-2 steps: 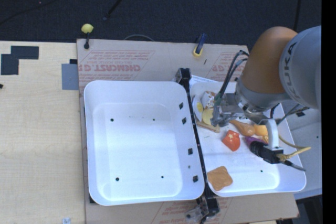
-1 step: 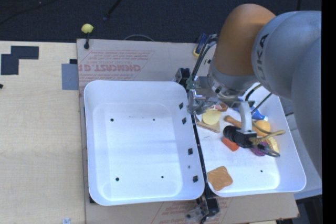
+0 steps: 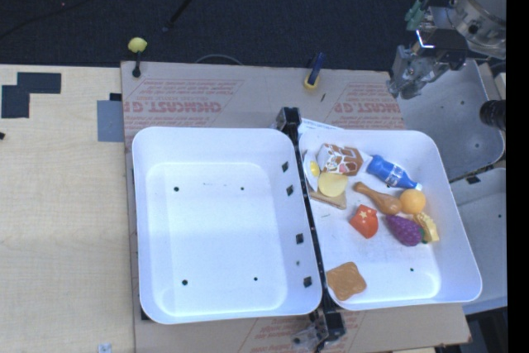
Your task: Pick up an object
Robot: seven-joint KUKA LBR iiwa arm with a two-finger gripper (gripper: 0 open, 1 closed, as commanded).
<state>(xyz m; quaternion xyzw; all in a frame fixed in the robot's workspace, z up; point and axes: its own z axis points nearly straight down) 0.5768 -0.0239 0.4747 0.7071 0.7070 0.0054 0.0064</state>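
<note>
Hand (image 3: pixel 407 83) hovers beyond right bin's (image 3: pixel 450 178) far rim; finger state cannot be told (nothing visibly held). Blue bottle (image 3: pixel 390 172) lies inside, nearest below hand, long axis diagonal across bin.

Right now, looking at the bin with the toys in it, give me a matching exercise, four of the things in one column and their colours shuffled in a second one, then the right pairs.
Things:
1. bottle
2. grapes
3. tomato
4. toast

Colours:
A. purple
B. tan brown
C. blue
D. red

Pairs: 1-C, 2-A, 3-D, 4-B.

All four lie in the right bin; the toast sits alone near its front edge, apart from the rest.
</note>
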